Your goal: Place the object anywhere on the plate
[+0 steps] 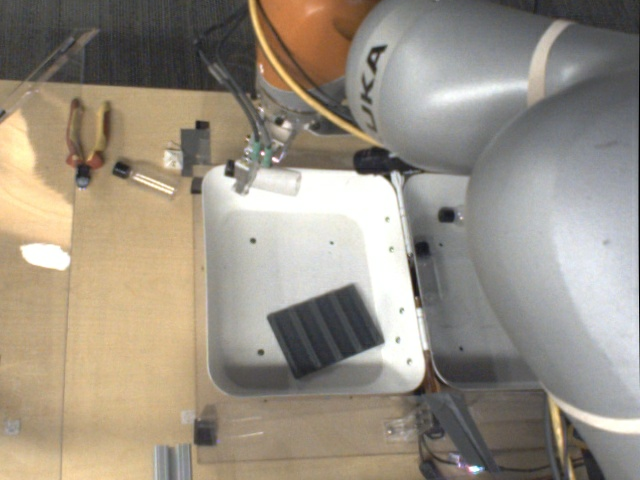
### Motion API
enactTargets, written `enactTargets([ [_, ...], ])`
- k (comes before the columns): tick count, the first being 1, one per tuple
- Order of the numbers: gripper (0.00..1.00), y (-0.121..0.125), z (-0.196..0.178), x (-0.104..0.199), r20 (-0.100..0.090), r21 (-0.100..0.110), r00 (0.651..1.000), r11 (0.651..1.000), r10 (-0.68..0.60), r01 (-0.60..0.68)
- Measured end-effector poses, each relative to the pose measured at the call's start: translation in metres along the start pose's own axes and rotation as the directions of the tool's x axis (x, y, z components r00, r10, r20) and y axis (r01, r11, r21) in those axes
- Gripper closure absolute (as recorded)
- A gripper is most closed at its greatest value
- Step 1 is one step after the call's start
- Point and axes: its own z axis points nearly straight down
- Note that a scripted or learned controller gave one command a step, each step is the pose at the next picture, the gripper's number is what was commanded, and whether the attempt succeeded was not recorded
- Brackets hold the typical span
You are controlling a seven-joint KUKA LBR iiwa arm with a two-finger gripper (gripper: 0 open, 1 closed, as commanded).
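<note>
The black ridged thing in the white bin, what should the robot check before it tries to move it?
1. Black ridged block in sight: ok, it lies flat near the front of the left bin.
2. Block free to grab: ok, nothing rests on it or touches it.
3. Gripper over the block: not ok, it sits at the bin's back rim, well away from the block.
4. Block held: not ok, it lies on the bin floor.
5. Plate found: cannot tell.
6. Right bin clear for the arm: cannot tell, the arm covers most of it.
</note>
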Motion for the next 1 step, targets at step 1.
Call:
enactTargets([
  [1,1.00,0.0018,-0.0124,-0.0003,0.004,-0.006,1.000,1.000,-0.002,0.002],
])
